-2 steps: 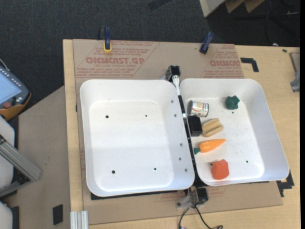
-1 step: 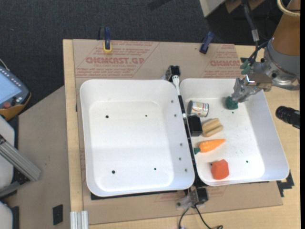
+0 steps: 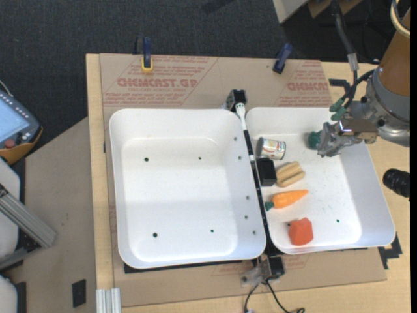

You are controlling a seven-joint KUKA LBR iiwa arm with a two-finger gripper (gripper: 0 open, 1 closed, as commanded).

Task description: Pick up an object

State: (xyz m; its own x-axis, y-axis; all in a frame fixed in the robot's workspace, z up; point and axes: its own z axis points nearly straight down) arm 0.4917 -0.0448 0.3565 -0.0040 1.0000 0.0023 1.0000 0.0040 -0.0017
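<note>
Bins sit side by side on a brown cardboard sheet (image 3: 195,77) printed with red lettering, seen from above at a slant. From the middle of the picture, the left bin (image 3: 130,175) lies toward 9 o'clock and the right bin (image 3: 365,201) toward 3 o'clock.

In the right bin, a small silver can (image 3: 272,149) lies on its side close to the shared edge. Just below it, toward 6 o'clock, is a black block (image 3: 265,172), with a tan bread roll (image 3: 290,173) just beside it at 3 o'clock. A toy carrot (image 3: 288,199) lies below the roll, and a red-orange chunk (image 3: 300,231) rests farther toward 6 o'clock, near the bin's front rim.

The gripper (image 3: 324,142) hangs over the upper part of the right bin, at about 2 o'clock from the roll and apart from every object there. A teal piece shows at its tip; whether the fingers are spread or pressed together I cannot tell

Two blue clamps (image 3: 146,49) grip the cardboard's far edge
</note>
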